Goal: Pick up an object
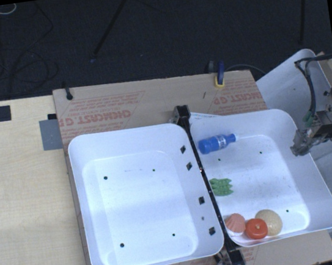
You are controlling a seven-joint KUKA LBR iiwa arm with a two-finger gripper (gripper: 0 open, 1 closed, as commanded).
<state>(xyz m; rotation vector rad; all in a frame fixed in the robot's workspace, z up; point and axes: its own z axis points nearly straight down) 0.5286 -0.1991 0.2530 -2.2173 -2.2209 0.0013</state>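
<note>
Landmark: the right bin [314, 196]. Everything pickable sits inside it. Blue bottle [216, 143] lies on its side near the bin's far-left corner, cap pointing toward the far wall. Green leafy toy [221, 186] rests against the bin's left wall, about midway along it. Three round items bunch in the bin's near-left corner: a pinkish piece [234, 222], a red tomato-like piece [256, 228] touching it, and a beige ball [270, 220] just beside the red one. Likely they rolled there because the bin floor curves up at the rim.

Gripper [308, 138] hangs just outside the bin's right rim, over the white surface beside it, well apart from every object. Nothing is visible between its fingers; whether they are apart or closed, cannot tell, too small and dark. It looks parked off to the side so the camera gets a clean view of the bin contents.

Left bin [91, 208] sits touching the right bin's left wall, joined by a black divider [198, 173]. Both rest on cardboard [119, 108] on the tabletop [23, 212].

Judgement: pick not started. Bottle is the most isolated target; the corner cluster risks a crowded, slipping grasp.
</note>
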